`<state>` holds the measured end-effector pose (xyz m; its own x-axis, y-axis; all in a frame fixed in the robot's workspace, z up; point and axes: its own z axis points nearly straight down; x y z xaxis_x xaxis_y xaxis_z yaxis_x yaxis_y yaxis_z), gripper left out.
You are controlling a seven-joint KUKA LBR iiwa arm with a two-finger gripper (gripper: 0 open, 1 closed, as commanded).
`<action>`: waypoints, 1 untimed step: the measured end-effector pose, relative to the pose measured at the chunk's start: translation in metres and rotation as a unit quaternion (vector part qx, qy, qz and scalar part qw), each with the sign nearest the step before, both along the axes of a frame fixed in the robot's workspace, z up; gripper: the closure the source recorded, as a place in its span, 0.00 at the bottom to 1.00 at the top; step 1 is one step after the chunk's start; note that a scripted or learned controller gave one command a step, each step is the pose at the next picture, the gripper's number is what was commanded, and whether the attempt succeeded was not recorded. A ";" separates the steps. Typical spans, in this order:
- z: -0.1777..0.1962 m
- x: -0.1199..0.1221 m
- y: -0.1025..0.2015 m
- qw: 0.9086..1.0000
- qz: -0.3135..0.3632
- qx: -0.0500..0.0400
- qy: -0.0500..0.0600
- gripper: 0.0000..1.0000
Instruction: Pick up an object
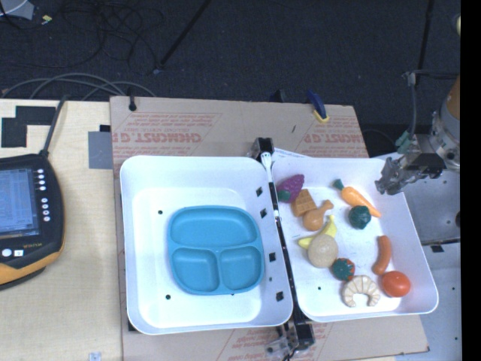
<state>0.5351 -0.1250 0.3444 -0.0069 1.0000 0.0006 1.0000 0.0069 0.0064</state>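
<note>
- The end effector hangs at the upper right edge of the right bin, dark and small against the rim. I cannot tell how it is set, and nothing is visibly held in it. Judging from that spot, it is staged at the rim before reaching in among the toys.
- All the things to pick lie below and to the left of the end effector, inside the right bin, loosely scattered so that most can be taken singly.
- Nearest is the carrot, just beside the end effector to its lower left, lying at a slant; the green ball sits just below the carrot.
- Further to the left the purple grapes, a brown piece and a drumstick crowd together, which I judge makes them harder to grasp cleanly.
- Well below the end effector, near the bin's front edge, lie the sausage, tomato and shrimp, close to one another.
- The left bin, far to the left, holds a blue divided tray, likely the drop-off side, so it has no part in the pick itself.
- Both bins rest on cardboard on the bench.
</note>
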 end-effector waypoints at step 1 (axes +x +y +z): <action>0.056 -0.030 0.041 1.000 -0.001 0.000 0.001 1.00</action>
<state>0.5053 -0.0845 0.4006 -0.0048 1.0000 0.0005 1.0000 0.0048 0.0038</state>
